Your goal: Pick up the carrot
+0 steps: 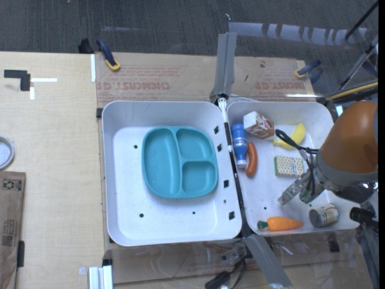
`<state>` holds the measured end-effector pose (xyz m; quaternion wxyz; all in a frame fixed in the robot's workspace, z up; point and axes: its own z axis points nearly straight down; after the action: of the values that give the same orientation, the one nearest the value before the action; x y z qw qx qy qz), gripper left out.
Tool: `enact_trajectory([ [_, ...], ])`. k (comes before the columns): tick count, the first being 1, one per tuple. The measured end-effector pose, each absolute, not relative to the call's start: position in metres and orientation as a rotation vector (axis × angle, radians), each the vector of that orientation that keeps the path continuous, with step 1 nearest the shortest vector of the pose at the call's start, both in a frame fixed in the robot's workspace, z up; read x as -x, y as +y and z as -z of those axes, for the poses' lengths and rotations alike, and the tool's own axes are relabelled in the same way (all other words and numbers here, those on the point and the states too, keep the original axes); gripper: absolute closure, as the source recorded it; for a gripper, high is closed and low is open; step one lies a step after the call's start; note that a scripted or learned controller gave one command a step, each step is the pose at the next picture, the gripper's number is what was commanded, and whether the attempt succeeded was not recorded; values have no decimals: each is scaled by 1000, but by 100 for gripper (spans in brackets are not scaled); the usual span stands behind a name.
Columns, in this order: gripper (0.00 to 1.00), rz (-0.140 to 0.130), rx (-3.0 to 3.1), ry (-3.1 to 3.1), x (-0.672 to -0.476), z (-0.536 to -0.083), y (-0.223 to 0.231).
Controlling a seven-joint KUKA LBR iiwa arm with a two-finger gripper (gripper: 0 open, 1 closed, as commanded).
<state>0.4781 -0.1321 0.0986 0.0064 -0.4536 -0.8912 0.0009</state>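
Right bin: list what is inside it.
The right bin holds a carrot, sausage, blue bottle, small carton, banana, sponge and can. The arm covers its right part.

Grey arm (pixel 337 179) with orange band, black cable

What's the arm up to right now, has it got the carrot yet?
Gripper low in right bin, nothing seen held. Carrot lying loose near front wall, just below gripper. Small can beside it on the right.
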Motion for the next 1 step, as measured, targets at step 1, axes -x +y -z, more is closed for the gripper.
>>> enact_trajectory([
  [1, 0, -3, 1418, -2789, -478, -99, -132],
])
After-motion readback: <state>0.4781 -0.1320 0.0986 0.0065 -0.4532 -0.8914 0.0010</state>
